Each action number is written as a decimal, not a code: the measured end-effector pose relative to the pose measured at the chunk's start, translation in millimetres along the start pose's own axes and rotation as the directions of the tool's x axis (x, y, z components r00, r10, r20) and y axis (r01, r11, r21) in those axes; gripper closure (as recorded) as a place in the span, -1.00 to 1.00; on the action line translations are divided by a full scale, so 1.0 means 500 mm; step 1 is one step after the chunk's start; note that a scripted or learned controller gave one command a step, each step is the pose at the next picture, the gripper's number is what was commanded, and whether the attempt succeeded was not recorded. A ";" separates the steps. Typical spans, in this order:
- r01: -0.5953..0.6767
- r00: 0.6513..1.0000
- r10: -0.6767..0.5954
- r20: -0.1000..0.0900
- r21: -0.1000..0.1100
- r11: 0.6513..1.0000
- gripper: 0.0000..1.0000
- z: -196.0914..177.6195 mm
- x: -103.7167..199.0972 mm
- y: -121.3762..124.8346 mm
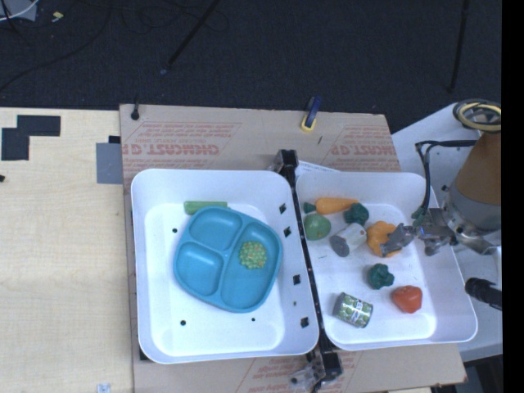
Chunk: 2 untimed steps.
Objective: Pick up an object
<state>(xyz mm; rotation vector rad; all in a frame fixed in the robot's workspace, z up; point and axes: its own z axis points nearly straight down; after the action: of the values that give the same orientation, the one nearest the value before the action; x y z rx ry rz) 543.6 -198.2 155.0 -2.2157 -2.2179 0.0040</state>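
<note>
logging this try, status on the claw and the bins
Claw low in right bin, at the orange piece; grip not confirmed. Grey cylinder and green broccoli crowd close. Blue tray in left bin.

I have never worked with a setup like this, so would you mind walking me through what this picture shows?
This is one camera fixed above a bench, looking down at a slant. Two shallow white bins sit side by side: the left bin and the right bin. The robot arm, grey with an orange band, reaches in from the right, and its gripper sits low in the right bin, next to a yellow-orange toy. Whether it grips anything is too unclear to tell.

The left bin holds a blue divided plate with green peas in one section, and a green strip behind it. The right bin holds small toys: a carrot, a small can, a red piece and some dark green pieces.
</note>
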 end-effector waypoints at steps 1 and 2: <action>0.000 1.000 0.000 0.000 0.000 1.000 -1.00 0.107 -0.015 -0.011; -0.002 1.000 0.002 0.001 -0.002 1.000 -1.00 0.137 -0.011 -0.011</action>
<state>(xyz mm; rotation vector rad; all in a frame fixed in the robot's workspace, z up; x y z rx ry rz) 537.8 -203.5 86.6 -2.2189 -2.2176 0.0027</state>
